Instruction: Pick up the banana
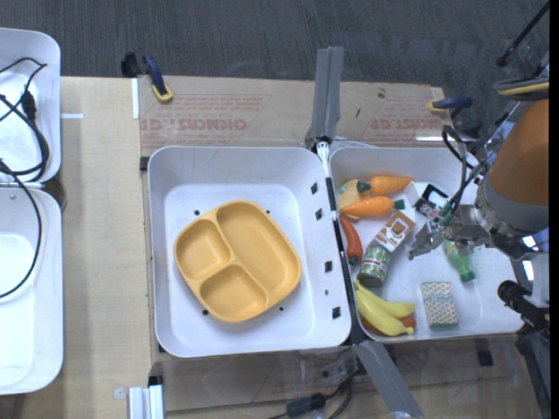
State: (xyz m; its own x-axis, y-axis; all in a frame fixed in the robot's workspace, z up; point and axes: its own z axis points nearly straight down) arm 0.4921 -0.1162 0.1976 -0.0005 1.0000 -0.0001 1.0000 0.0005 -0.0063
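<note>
end effector: (434, 230) low over the right bin's middle, reaching in from the right; fingertips point left toward the packed items. Can't tell whether it is spread or closed; dark linkage and cables clutter it. Nothing visibly pinched.
arm: grey wrist with orange band (527, 155) just right of the end effector, over the bin's right edge; black cables loop above it.
green bottle: (459, 260) just below-right of the end effector, lying on the bin floor, partly under the wrist.
carton: (395, 231) just left of the end effector, tilted, orange-white label, touching a dark-capped jar (374, 267) at its lower end.
banana: (381, 307) below-left of the end effector, near the right bin's front left corner. Yellow, curved, lying flat, with an orange-red piece tucked against its lower side. Apart from the end effector, not gripped.
sponge: (438, 304) below the end effector, speckled block, just right of the banana.
carrots: (377, 195) two orange ones, up-left of the end effector, near the bin's back left.
right bin: (489, 321) white, shallow, holds all of the above.
left bin: (166, 260) well left, holds a yellow divided plate (236, 260).
desk: (96, 234) light wood with cardboard sheet under both bins.
</note>
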